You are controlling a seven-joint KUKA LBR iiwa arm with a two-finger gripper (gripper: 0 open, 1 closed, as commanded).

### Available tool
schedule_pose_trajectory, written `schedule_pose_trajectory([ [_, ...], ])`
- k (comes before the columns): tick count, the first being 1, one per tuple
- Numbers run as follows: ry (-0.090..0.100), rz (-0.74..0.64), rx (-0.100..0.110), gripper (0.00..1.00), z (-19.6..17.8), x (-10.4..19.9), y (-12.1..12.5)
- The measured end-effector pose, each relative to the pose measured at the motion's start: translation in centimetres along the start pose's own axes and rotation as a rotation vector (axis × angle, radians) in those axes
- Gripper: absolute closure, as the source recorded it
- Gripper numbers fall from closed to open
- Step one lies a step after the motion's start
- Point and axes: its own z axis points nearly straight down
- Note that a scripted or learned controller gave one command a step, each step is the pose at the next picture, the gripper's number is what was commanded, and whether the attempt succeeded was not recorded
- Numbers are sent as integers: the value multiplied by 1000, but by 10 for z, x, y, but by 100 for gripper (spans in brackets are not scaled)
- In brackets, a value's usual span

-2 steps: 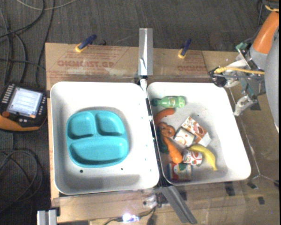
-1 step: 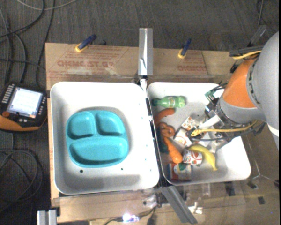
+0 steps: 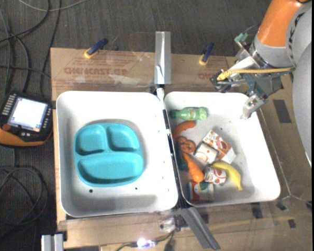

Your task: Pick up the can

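A brown board forms the worktop (image 3: 110, 69), and it carries two shallow white bins side by side, with dark carpet and loose black cables around it. Two clamps with yellow and blue handles grip the worktop's far edge, and a handheld controller (image 3: 22, 118) with a lit screen lies on the floor off its left edge.

The left bin (image 3: 65, 192) holds a blue divided plate (image 3: 110, 153). The right bin (image 3: 264, 184) holds a jumble (mostly toy food): a green bottle (image 3: 189, 113) lying on its side near the far edge, an orange carrot (image 3: 191, 166) along the left wall, a small carton (image 3: 214, 145) in the middle, and a banana (image 3: 231, 175) toward the near edge. The can (image 3: 215, 175) lies between carrot and banana, touching the banana, near the bin's near edge.

The arm comes in from the worktop's far right corner, its orange band high in view. The end effector (image 3: 249, 107) hangs over the right bin's far right corner, well apart from the can; I cannot tell how it is set.
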Motion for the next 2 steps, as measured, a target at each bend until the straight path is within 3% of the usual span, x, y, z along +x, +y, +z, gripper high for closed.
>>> schedule_pose_trajectory([
  [1,-1,144,5,0,154,-51,-2],
  [2,0,90,0,0,30,-57,63],
])
